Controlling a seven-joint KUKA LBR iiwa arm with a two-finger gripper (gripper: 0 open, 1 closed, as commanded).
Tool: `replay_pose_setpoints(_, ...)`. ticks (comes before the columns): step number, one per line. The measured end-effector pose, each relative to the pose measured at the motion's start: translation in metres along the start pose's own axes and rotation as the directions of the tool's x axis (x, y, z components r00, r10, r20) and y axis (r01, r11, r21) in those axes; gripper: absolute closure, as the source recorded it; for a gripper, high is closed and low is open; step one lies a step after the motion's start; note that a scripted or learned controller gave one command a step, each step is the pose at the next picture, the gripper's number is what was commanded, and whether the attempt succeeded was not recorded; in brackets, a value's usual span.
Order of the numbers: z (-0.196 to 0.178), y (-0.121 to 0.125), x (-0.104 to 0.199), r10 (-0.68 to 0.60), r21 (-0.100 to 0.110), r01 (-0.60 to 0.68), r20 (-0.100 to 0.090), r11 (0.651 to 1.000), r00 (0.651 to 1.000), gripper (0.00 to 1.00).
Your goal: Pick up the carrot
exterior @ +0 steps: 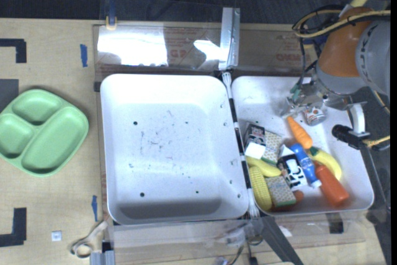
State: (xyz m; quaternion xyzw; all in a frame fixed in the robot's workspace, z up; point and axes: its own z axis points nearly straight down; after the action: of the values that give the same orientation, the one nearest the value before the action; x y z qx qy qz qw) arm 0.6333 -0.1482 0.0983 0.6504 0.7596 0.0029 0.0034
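Glossy white plastic bins (164,96); matt pale wooden bench (49,202); smooth green plastic tray (42,131).

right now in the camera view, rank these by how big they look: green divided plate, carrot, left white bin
1. left white bin, clearly the largest
2. green divided plate
3. carrot, by far the smallest, lying in the right bin

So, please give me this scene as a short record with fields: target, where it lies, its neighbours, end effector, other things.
target: carrot
location: right bin, toward its middle
pose: lying flat, slanted
neighbours: blue bottle just below it; banana to its lower right
end effector: above the carrot in the picture, over the right bin; nothing seen between its fingers
left bin
outside bins: green divided plate at the left
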Motion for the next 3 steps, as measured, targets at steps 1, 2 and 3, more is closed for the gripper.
replay_pose_setpoints(1,0.000,0.000,0.000,0.000,0.000,0.000,0.000,1.000,1.000,0.00)
replay_pose_setpoints(2,0.011,-0.054,0.007,-0.115,0.004,0.115,-0.001,0.993,0.993,0.00)
replay_pose_setpoints(3,-0.001,-0.052,0.006,-0.112,-0.003,0.112,0.002,0.994,0.994,1.00)
